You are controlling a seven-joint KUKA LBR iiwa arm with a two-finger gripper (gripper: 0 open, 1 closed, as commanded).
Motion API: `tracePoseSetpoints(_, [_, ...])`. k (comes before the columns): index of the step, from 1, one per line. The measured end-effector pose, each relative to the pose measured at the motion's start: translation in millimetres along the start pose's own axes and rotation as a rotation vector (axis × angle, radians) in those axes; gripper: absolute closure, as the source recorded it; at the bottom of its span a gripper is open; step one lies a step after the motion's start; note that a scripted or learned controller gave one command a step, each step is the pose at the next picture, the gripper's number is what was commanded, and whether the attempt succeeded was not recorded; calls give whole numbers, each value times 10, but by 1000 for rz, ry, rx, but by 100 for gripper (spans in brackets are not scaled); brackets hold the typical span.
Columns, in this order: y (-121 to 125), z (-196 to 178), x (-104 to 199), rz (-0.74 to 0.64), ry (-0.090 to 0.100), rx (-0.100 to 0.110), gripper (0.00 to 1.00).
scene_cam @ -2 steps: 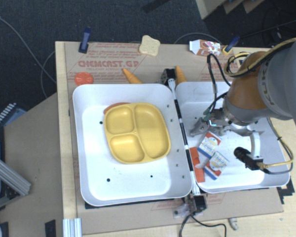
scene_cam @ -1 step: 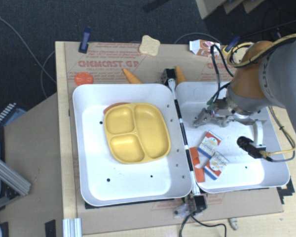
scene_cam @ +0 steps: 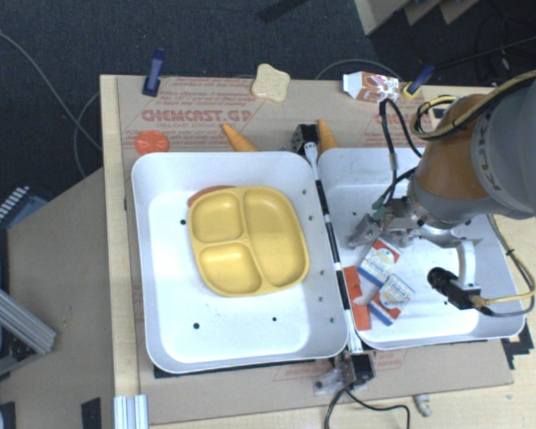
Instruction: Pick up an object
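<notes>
The claw (scene_cam: pixel 375 226), whose state I cannot tell, hangs low in the right bin (scene_cam: pixel 491 324), with the small packets (scene_cam: pixel 382 280) lying just below it toward the bin's front edge.

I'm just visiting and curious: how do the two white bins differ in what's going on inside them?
The left bin holds one big yellow divided plate lying flat, with something reddish peeking from under it; the right bin holds several small packets. The arm's gripper is down in the right bin, while none is over the left. Both are shallow, white and sit side by side.
</notes>
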State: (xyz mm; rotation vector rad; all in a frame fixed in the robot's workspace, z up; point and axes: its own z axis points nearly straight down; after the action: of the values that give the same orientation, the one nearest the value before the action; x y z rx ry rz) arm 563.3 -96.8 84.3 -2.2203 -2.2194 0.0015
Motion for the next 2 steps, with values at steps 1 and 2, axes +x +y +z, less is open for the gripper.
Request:
tracePoseSetpoints(1, [79, -1, -3, 0, -1, -3, 0])
tracePoseSetpoints(2, [-33, -2, -47, 0, 0, 0, 0])
